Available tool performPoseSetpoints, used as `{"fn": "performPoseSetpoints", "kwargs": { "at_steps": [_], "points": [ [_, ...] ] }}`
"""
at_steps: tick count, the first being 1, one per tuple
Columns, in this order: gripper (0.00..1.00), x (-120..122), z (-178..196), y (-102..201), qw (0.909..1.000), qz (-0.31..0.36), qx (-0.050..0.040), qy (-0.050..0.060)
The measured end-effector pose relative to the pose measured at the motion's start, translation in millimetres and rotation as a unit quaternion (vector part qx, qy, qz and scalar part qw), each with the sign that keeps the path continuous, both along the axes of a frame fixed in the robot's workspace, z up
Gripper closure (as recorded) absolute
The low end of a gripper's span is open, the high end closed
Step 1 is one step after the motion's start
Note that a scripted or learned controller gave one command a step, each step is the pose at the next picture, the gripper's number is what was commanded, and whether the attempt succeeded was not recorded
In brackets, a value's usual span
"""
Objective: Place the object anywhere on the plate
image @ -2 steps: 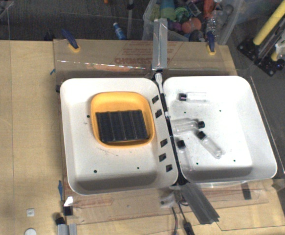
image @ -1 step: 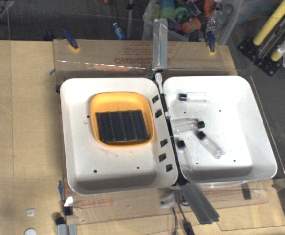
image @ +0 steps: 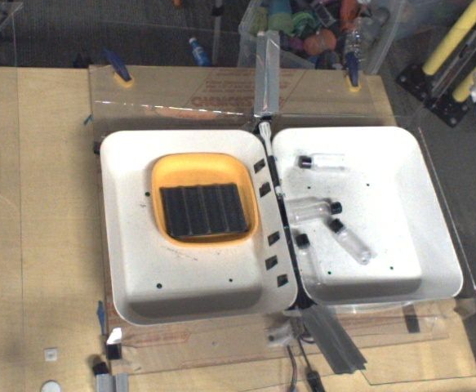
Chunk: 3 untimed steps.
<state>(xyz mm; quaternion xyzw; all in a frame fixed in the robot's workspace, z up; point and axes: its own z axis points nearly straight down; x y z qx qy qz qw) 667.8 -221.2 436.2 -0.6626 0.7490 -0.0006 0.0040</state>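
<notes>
An orange plate (image: 166, 174) with rounded corners sits in the left bin (image: 127, 260). A dark ribbed rectangular object (image: 203, 211) lies flat on the plate, toward its near side. Three clear vials with black caps lie in the right bin (image: 409, 219): one vial (image: 321, 162) near the far side, one vial (image: 313, 210) at the middle left, and one vial (image: 350, 241) lying slantwise just right of it.
A metal divider (image: 275, 211) with black clips runs between the two bins. A clear tub of colourful toys (image: 319, 11) stands beyond the bench at the back. Yellow bars (image: 462, 27) lean at the far right. Blue clamps (image: 120, 69) hold the back panel.
</notes>
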Motion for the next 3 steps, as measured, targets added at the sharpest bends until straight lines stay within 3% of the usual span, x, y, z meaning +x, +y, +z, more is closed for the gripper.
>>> {"fn": "performPoseSetpoints", "kwargs": {
  "at_steps": [1, 2, 3],
  "points": [
    [1.0, 0.0, -0.4, 0.1, 0.9901, 0.141, -0.0008, 0.0],
    [1.0, -1.0, -0.2, 3.8, 0.9891, 0.147, -0.0001, 0.001],
    [1.0, -0.7, -0.8, 3.8, 0.9807, 0.196, -0.0005, 0.002]
  ]
}}
